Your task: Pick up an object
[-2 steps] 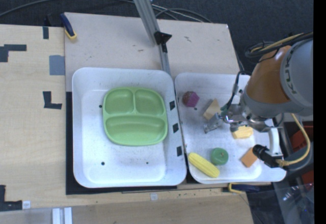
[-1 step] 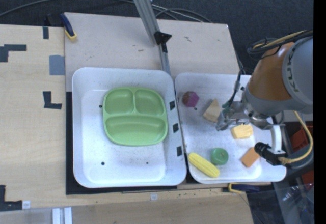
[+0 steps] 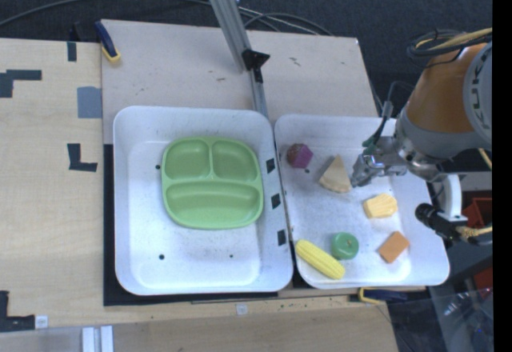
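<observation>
Gripper: the grey two-finger gripper (image 3: 362, 170) sits low in the right-hand shallow white plastic bin (image 3: 416, 269), reaching in from the right; whether it is released or clenched I cannot tell, the metalwork blurs together at this slant.
Nearest thing: the tan wedge-shaped toy piece (image 3: 337, 176), like a slice of bread or cheese, lies just to the view's left of the gripper, possibly touching; the gap is hard to read.
Its axis: the wedge points up and away, broad end toward the bench's near edge.
Other candidates: a yellow ridged block (image 3: 380, 206) just below the gripper; an orange block (image 3: 393, 246), a green round piece (image 3: 346, 245) and a yellow toy corn cob (image 3: 320, 258) further toward the near rim; a small maroon round piece (image 3: 299, 154) well left.
Left bin: a green divided plastic plate (image 3: 212, 182) rests there, well apart from the action.
Writing: dark letters on the arm's grey casing (image 3: 484, 94), cut off at the edge, not legible.
Call: likely a short shift left onto the wedge.
</observation>
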{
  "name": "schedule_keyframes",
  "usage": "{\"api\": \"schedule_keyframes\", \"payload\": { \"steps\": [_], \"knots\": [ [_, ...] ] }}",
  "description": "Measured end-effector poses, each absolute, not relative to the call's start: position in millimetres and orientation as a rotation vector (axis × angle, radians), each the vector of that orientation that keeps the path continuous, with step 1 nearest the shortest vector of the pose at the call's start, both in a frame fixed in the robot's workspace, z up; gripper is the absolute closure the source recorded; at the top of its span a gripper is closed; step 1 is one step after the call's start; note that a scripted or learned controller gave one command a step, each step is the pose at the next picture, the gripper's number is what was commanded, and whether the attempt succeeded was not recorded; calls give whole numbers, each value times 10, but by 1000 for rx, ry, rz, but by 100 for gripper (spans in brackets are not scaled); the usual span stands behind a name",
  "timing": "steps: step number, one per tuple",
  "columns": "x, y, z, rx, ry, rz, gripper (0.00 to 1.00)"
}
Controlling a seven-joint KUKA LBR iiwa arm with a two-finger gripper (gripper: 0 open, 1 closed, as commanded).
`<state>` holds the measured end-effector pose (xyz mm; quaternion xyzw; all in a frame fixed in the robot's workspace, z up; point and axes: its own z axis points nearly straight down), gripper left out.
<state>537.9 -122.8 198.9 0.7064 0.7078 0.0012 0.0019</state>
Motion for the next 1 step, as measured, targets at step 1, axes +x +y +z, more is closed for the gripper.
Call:
{"api": "schedule_keyframes", "payload": {
  "steps": [1],
  "knots": [
    [5388, -1226, 2327, 2218, 2222, 2, 100]
  ]
}}
